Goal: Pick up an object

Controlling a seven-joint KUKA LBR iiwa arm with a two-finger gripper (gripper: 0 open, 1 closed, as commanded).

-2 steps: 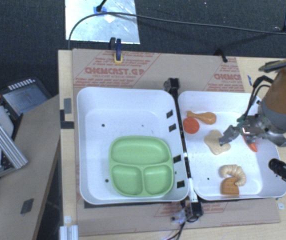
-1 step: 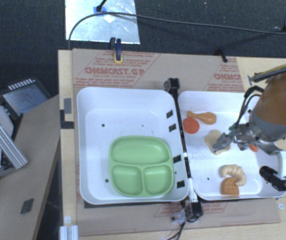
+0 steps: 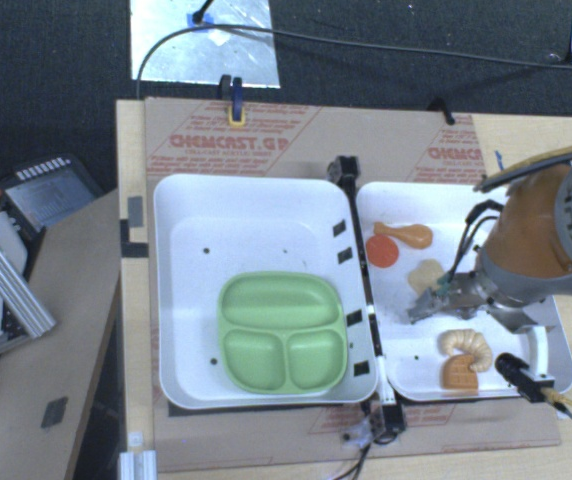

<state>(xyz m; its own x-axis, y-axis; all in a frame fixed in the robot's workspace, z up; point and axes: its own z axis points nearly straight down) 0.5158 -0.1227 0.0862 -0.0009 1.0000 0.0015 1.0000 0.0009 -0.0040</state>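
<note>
In the right bin (image 3: 391,368) my gripper (image 3: 428,303) hangs low over the floor near the middle, reaching in from the right. A beige lump (image 3: 426,271) lies just above its tip, close to or touching it. Farther up are an orange drumstick-shaped toy (image 3: 404,235) and a red round piece (image 3: 382,253). Below and to the right of the gripper lie a pale curled croissant-like toy (image 3: 465,343) and an orange chunk (image 3: 458,372) side by side. Nothing is visibly held.
The left bin (image 3: 181,268) holds a green divided plate (image 3: 281,330) at its lower middle. A black-clipped divider (image 3: 358,268) separates the two bins. The grey arm with its orange band (image 3: 536,233) covers the right bin's right side.
</note>
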